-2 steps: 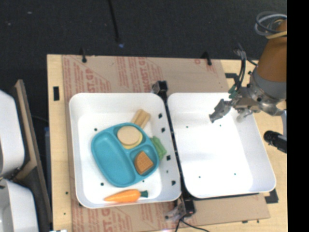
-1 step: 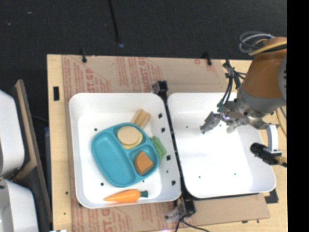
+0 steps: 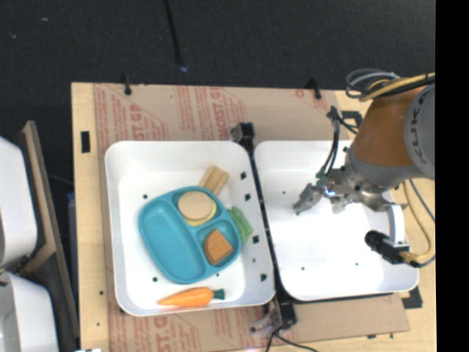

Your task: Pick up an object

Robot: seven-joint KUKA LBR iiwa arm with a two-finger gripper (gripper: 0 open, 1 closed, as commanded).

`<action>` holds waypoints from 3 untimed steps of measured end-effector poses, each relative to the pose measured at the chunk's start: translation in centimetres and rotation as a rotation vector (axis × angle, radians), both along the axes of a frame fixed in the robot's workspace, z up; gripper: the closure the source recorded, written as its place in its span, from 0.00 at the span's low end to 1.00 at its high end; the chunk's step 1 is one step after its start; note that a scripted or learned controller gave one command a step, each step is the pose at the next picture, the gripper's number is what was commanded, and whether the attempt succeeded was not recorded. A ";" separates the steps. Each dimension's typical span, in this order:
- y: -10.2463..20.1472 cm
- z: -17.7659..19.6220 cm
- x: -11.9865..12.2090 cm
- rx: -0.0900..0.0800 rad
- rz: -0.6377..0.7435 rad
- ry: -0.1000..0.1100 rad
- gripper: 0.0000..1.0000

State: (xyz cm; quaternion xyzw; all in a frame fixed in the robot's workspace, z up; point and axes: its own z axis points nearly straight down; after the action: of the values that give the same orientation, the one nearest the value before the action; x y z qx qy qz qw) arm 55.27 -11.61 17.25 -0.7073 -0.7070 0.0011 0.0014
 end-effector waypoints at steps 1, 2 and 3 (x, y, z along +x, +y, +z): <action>-0.9 -5.2 -0.7 0.000 -0.001 0.001 0.00; -0.9 -3.9 -0.5 -0.001 -0.002 -0.005 1.00; -1.2 2.3 -0.8 -0.002 0.000 -0.010 1.00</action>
State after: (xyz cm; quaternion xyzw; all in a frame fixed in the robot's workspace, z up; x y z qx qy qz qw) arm 54.52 -12.78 19.59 -0.7073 -0.7069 -0.0019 -0.0026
